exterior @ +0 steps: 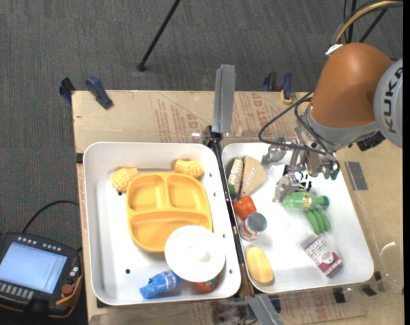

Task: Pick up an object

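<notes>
In the upper part of the right bin (364, 249) the gripper (294, 179) hangs low above a small green bottle (304, 200) lying at centre right of the frame, but I cannot tell how open it is or if it holds anything.

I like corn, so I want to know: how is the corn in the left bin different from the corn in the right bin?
The left bin's corn pieces are short, stubby and bright yellow; the right bin's corn cob is longer, slimmer and paler. The left bin's corn pieces are two, lying at the yellow divided plate; the right bin's corn cob is one, lying against the wall between the bins. All lie flat.
</notes>
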